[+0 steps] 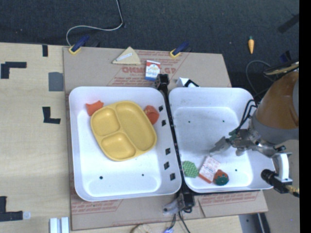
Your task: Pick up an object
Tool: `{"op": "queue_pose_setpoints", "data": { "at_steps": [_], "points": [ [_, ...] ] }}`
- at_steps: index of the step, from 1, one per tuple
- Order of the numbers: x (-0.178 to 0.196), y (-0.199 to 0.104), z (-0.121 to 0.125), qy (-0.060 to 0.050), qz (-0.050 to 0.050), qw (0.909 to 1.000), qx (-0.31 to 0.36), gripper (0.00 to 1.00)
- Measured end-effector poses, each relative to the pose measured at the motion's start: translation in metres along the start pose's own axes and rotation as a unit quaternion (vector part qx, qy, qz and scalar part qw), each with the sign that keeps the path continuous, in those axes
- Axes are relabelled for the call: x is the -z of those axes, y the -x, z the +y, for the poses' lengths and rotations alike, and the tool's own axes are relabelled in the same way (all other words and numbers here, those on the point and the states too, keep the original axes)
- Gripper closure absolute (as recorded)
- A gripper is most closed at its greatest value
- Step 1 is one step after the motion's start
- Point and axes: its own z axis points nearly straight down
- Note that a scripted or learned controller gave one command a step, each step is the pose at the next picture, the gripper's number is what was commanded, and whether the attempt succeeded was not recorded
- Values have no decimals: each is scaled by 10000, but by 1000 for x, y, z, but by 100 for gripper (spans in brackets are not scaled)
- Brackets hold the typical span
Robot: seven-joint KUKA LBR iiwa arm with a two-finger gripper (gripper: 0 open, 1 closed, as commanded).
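Packet (209, 169), white with red print, lies near the front edge of the right bin (204, 97), between a green cloth (190, 168) and a small ball (221, 178). The gripper (224, 145) hangs above it, fingers spread wide, holding nothing. A yellow tray (123, 129) fills the left bin (77, 144).

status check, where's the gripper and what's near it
Gripper low over right bin, nothing seen between fingers. Small packet just below it, green ball beside. Yellow tray in left bin.
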Motion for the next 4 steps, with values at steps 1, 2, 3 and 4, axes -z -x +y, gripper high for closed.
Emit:
{"op": "queue_pose_setpoints", "data": {
  "at_steps": [1,2,3,4],
  "points": [
    [-51,-25,0,-5,2,10000,5,0],
    [-7,13,43,14,-12,10000,2,0],
    [-70,4,2,23,-6,10000,2,0],
    [1,69,22,19,-18,10000,-3,0]
  ]
}}
